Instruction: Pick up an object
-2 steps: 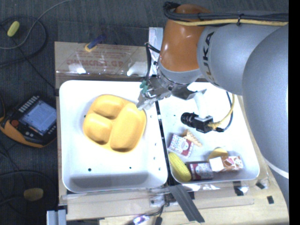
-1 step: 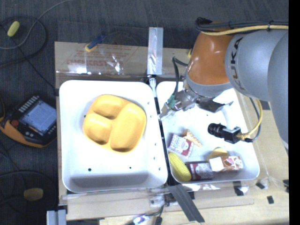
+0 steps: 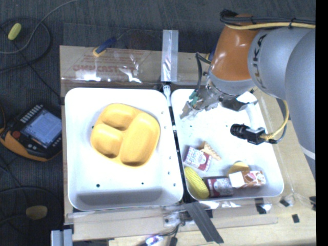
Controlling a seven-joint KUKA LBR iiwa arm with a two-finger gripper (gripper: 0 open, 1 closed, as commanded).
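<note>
My gripper (image 3: 187,109) hangs over the upper left corner of the right bin (image 3: 225,124), just right of the divider between the bins. Nothing shows between its fingertips. In the left bin (image 3: 77,152) lies a large yellow lumpy object (image 3: 124,134). Along the near side of the right bin lie a small red-and-white packet (image 3: 197,159), a yellow corn cob (image 3: 196,182), a dark red bottle lying flat (image 3: 219,186), a tan wedge (image 3: 209,149) and a red-and-white carton (image 3: 248,179) with a yellow piece (image 3: 238,166) behind it. All sit well below the gripper.
The grey and orange arm (image 3: 256,45) covers the upper right of the right bin, with a black camera unit (image 3: 247,132) on its side. Clear plastic and tape (image 3: 110,60) lie on the board behind the bins. A handheld controller (image 3: 33,132) rests on the floor at left.
</note>
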